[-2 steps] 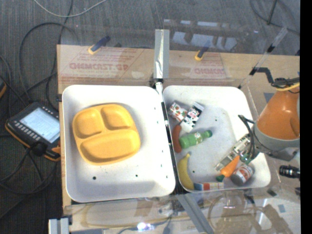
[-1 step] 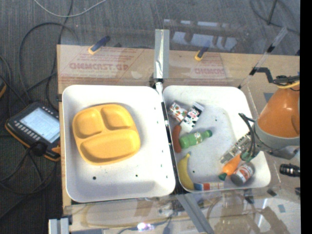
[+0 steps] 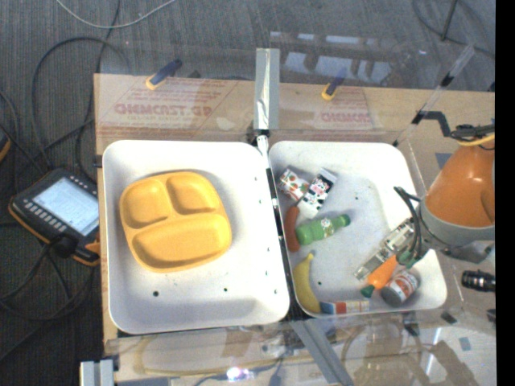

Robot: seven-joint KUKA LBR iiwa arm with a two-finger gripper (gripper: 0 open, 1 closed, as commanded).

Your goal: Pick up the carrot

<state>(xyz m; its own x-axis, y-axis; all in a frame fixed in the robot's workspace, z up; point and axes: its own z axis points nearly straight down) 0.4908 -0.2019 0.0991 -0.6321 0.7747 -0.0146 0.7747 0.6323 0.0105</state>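
My hand [image 3: 385,257] sits low in the right white plastic bin [image 3: 358,155], near its right wall, reached in from my grey arm with the orange band [image 3: 463,191]. The small orange carrot with a green tip [image 3: 378,275] lies slantwise right at the hand's lower end, touching it or close to it, but whether my fingers are spread or closed around it I cannot tell from up here (the metal parts blur together). The carrot rests on the bin floor toward the front right corner, just beside a small grey can with a red label [image 3: 400,288].

Elsewhere in the same bin, a green plastic bottle [image 3: 322,227] lies on its side near the middle, with a dark red, sausage-shaped piece [image 3: 291,219] just left of it against the bin's left wall. Above them are two small white printed cartons [image 3: 306,187] side by side. A yellow banana [image 3: 303,284] curves along the front left, and a thin striped stick-like item [image 3: 346,305] lies along the front wall.

The left white plastic bin [image 3: 121,296] holds a yellow divided plate with three compartments [image 3: 175,219]. Both bins sit side by side on the tabletop [image 3: 177,107].
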